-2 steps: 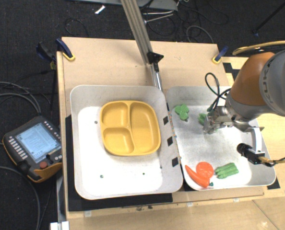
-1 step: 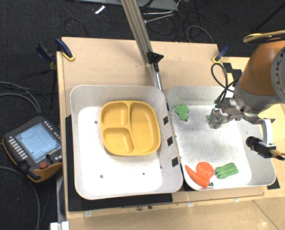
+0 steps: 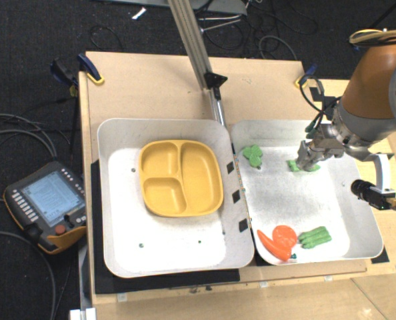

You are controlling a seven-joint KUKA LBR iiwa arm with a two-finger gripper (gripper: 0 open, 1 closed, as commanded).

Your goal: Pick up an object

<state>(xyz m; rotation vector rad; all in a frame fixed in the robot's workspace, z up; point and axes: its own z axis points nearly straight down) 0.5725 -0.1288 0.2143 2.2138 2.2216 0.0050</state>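
My gripper [image 3: 309, 163] is low in the right bin [image 3: 358, 199], at its far side, right over a small green object [image 3: 297, 166] that peeks out at its left. Another green piece [image 3: 253, 155] lies near the bin's far left. At the near edge sit a red-orange tomato [image 3: 284, 236], an orange carrot-like piece [image 3: 271, 245] beside it, and a green ridged piece [image 3: 315, 237]. The gripper's body hides how it meets the small green object.
The left bin [image 3: 118, 199] holds a yellow divided plate [image 3: 181, 177]. A metal pole [image 3: 193, 32] slants up from between the bins. The arm's orange band [image 3: 378, 72] looms over the bench's right side. A teach pendant [image 3: 48, 205] lies on the floor at left.
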